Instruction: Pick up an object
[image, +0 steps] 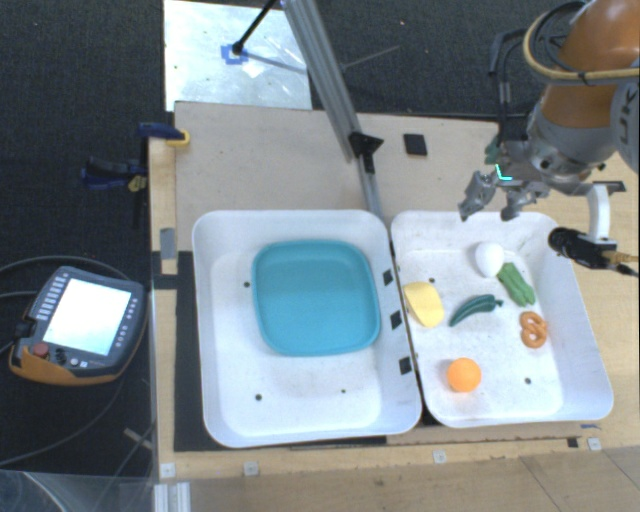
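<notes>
left bin (225, 400): tray (315, 297) inside | right bin (570, 390): egg (488, 258), pretzel (533, 329), ball (464, 375)

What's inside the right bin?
The right bin holds a white egg, green pickle, dark green pepper, yellow block, pretzel and orange. Nothing looks covered.

I note a robotics lab: handheld grey-and-orange teach pendant with lit screen (75, 325) at nine o'clock, blue clamps (112, 173) gripping the plywood bench (270, 160).
</notes>
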